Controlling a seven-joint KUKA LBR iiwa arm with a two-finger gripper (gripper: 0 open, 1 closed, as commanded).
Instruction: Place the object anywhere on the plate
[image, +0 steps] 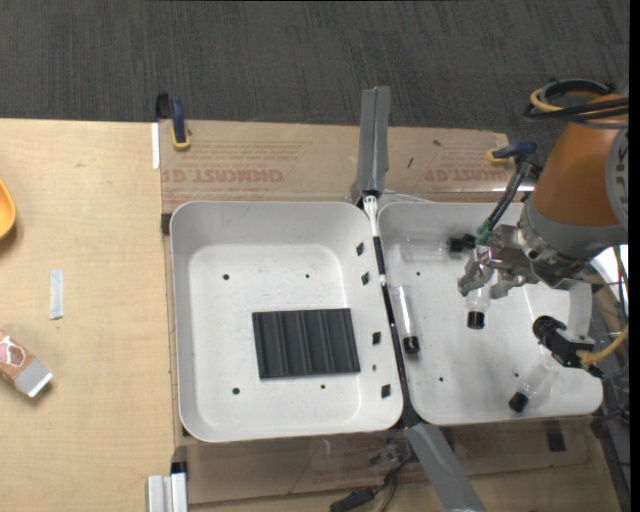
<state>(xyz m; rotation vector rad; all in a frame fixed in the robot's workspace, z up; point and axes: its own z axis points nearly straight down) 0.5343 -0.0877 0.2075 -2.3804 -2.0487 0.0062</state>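
A single fixed camera looks down at a slant from above the desk (80, 200), far enough back to frame both white bins, the left bin (185, 300) and the right bin (440, 390), with the arm (580, 190) entering from the right.

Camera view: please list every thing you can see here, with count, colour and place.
White bins: 2, side by side, left bin, right bin.
Ribbed plate: 1, dark grey, flat in the left bin.
Clear tubes with black caps: about 4, in the right bin; one by the divider, one near the front right corner, one under the gripper, one toward the back.
Cardboard sheet: 1, brown, behind the bins.
Clamps: 2, blue and yellow, on the cardboard's back edge.
Small packet: 1, on the bench's left edge.
Arm: 1, grey with orange band, over the right bin.
Gripper: 1, above the right bin.
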